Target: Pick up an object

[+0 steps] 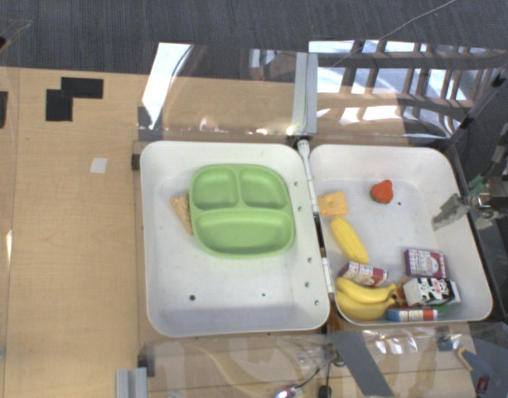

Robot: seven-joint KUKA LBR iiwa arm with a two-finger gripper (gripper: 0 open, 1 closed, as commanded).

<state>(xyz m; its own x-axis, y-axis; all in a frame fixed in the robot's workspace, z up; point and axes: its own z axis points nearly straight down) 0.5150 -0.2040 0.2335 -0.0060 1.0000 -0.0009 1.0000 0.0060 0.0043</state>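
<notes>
In the right bin (419,162) lie a red strawberry-like piece (382,191), an orange wedge (333,204), a single yellow banana (350,240) and a banana bunch (365,298). Near the bin's front right sit a maroon carton (424,262), a black-and-white carton (430,291), a small packet (366,273) and a marker (415,313). My gripper (457,208) hangs over the right rim of this bin, to the right of the strawberry and above the cartons. Nothing is visibly held in it.
The left bin (166,288) holds a green divided plate (239,210) with a tan cracker (182,213) against its left side. A metal divider (312,214) separates the bins. A clear wall (229,98) stands behind them, with dark frame parts at far right.
</notes>
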